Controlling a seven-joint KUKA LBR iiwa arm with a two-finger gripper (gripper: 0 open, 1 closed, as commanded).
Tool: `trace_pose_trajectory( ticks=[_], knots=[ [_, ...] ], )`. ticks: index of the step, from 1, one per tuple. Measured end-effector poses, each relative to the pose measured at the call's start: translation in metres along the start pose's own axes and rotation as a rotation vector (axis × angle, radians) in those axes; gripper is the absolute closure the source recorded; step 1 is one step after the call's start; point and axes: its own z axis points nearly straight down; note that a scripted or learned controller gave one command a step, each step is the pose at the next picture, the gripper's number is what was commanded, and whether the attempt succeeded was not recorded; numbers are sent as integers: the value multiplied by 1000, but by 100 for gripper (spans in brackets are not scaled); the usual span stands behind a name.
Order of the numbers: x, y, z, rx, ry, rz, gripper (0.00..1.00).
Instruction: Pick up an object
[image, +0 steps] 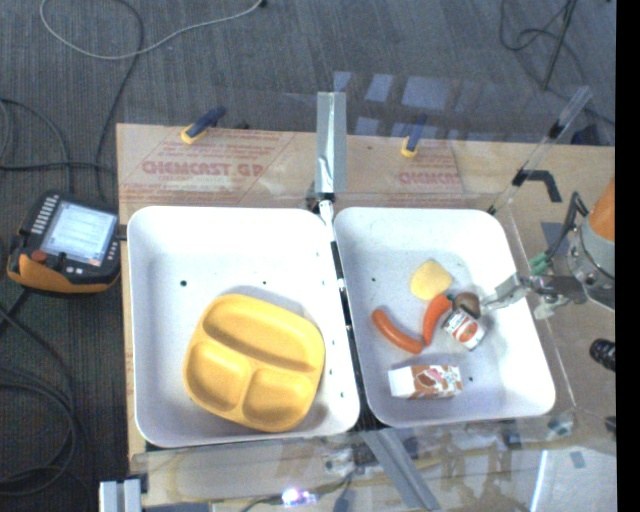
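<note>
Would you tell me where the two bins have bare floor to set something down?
Left bin: bare behind the yellow tray. Right bin: bare rear strip; crowded around the sausages, can and box.

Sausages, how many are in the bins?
2, both in the right bin: one sausage lies left of the can, the other sausage stands slanted between them, below the yellow chip. More could hide under the gripper.

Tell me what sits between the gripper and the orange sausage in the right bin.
A small can lies right at the gripper, between it and the nearer orange sausage, touching that sausage's right side. The second sausage lies further left, behind the first. Nothing else in the right bin blocks the way.
</note>
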Motion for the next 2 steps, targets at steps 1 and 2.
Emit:
trace_pose_trajectory(
  ticks=[1, 2],
  knots=[
    [53, 29, 121, -15, -2, -61, 0],
    [52, 29, 111, -17, -3, -59, 100]
  ],
)
